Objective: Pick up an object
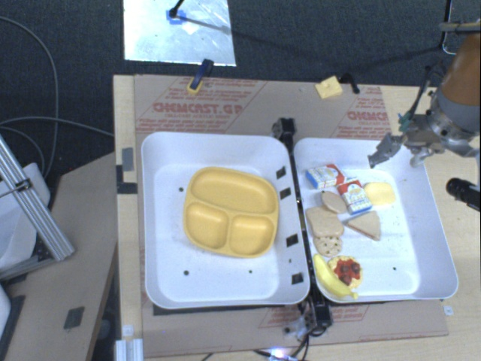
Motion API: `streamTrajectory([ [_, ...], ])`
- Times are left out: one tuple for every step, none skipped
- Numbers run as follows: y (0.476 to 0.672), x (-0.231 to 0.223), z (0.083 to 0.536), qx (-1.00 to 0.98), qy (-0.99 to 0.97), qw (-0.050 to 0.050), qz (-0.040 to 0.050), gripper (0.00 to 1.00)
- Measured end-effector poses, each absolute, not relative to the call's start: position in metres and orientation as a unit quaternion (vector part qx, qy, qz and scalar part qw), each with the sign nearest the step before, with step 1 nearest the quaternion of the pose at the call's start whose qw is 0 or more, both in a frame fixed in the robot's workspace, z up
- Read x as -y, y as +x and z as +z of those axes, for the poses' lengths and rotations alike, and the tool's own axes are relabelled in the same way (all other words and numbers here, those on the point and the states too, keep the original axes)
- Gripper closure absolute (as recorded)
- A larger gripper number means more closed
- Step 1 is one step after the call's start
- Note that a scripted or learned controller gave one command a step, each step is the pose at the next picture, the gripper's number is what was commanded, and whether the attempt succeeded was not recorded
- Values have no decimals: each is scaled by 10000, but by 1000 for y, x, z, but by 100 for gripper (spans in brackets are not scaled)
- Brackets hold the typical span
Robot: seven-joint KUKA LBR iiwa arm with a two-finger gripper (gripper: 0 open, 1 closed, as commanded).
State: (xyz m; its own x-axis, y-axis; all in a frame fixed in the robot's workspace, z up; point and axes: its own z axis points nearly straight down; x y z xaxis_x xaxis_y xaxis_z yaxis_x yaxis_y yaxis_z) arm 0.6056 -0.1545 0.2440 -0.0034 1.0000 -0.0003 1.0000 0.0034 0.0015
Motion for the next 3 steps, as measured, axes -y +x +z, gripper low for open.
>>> streamTrajectory([
  [610,132,77,-7095,7047,-18,-1,0],
  [670,88,85,-7111,7031,-3,-5,0],
  [671,91,97,-7098,7044,24,20,100],
])
